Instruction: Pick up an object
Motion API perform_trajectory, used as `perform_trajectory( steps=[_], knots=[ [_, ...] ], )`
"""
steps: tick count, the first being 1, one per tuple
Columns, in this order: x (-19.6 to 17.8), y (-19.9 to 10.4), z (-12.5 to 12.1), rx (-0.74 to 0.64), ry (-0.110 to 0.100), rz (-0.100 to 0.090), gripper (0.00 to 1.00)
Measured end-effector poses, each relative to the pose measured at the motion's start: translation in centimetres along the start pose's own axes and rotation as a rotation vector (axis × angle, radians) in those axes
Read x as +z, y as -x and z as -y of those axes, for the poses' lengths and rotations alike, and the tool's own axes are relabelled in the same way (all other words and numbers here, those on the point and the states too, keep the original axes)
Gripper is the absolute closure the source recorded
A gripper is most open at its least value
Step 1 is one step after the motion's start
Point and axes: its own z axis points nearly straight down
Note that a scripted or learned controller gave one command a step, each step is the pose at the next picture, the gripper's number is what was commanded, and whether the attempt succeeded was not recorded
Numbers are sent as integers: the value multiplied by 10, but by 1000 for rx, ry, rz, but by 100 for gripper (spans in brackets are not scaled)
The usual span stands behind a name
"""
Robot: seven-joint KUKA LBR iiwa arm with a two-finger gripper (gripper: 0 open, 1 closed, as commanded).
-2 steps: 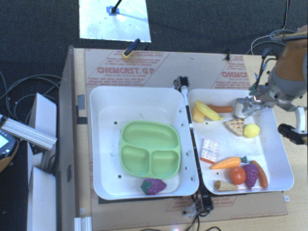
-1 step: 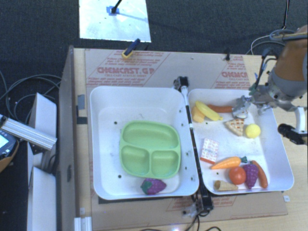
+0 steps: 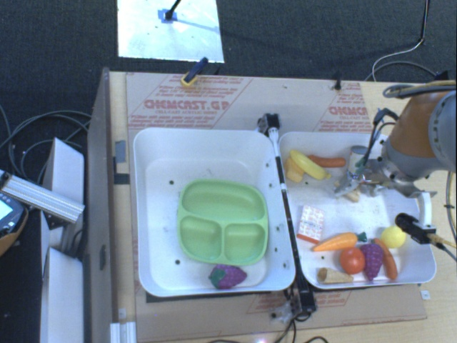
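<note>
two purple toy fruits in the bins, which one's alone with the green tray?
The purple fruit in the left bin, touching the green tray. The other purple one lies among toys in the right bin.

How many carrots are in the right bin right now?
2. One carrot lies near the bin's middle front, beside the tomato. Another carrot lies at the back, next to the banana. The arm may hide more.

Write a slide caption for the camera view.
Claw low in right bin among toy food; green tray in left bin.
</note>
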Motion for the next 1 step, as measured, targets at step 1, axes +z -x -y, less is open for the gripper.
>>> perform_trajectory(
  steps=[1],
  knots=[
    [-34, 24, -71, -4, 4, 1, 0]
  ],
)
